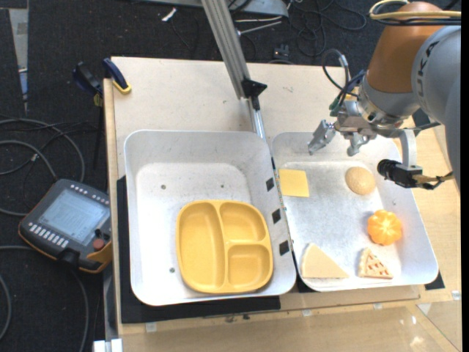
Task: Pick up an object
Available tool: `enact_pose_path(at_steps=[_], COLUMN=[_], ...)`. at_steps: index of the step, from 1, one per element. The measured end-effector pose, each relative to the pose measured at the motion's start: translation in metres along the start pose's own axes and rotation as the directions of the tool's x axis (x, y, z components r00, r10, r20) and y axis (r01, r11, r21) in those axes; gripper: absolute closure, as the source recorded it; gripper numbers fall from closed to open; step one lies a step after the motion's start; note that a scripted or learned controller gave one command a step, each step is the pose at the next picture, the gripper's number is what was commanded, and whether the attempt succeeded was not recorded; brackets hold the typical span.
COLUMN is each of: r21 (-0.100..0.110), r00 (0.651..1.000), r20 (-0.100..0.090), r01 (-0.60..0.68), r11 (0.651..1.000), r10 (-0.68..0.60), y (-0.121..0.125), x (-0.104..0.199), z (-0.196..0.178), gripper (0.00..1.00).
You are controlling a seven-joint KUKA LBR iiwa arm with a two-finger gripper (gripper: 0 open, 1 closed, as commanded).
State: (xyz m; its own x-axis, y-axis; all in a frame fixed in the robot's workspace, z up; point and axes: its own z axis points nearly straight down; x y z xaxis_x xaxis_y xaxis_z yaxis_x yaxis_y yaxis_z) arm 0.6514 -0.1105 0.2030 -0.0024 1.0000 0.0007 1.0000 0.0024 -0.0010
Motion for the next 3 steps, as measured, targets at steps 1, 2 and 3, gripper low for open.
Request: enact_pose_path(at_steps=[1, 2, 3], r21=[0.000, 0.004, 0.002], r00=[1.000, 1.000, 1.000], r20=[0.001, 0.001, 0.001], r01=[0.001, 0.001, 0.000], r11=[1.000, 1.000, 1.000], r10=[-0.001, -0.001, 0.000], y=[0.000, 0.003, 0.003], x=[0.000, 0.002, 0.002], z=[0.000, 0.063, 0.111], gripper=[0.00, 0.00, 0.00])
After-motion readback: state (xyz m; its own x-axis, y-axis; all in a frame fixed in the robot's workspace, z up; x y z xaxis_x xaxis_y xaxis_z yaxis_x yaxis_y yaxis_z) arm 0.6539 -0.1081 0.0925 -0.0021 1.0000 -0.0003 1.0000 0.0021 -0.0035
